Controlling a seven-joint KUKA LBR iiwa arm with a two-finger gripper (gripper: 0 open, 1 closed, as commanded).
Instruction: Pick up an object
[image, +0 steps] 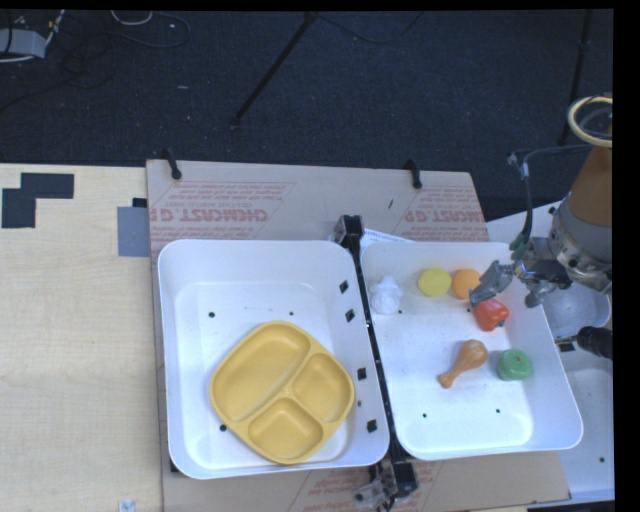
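My gripper (512, 288) hangs over the right bin's (480, 425) far right side, open, with nothing between its fingers. Its left finger (487, 283) is just above a red toy fruit (490, 316) and beside an orange ball (464, 282). A yellow round fruit (434, 282) lies left of the orange one. A tan toy drumstick (462, 361) and a green round piece (515, 365) rest nearer the front. A white crumpled item (385, 295) sits by the bin's left wall.
The left bin (200, 300) holds a yellow divided plate (282, 391). A black divider (362, 330) runs between the bins. The arm's wrist (585, 235) and cables stand over the right bin's far right corner.
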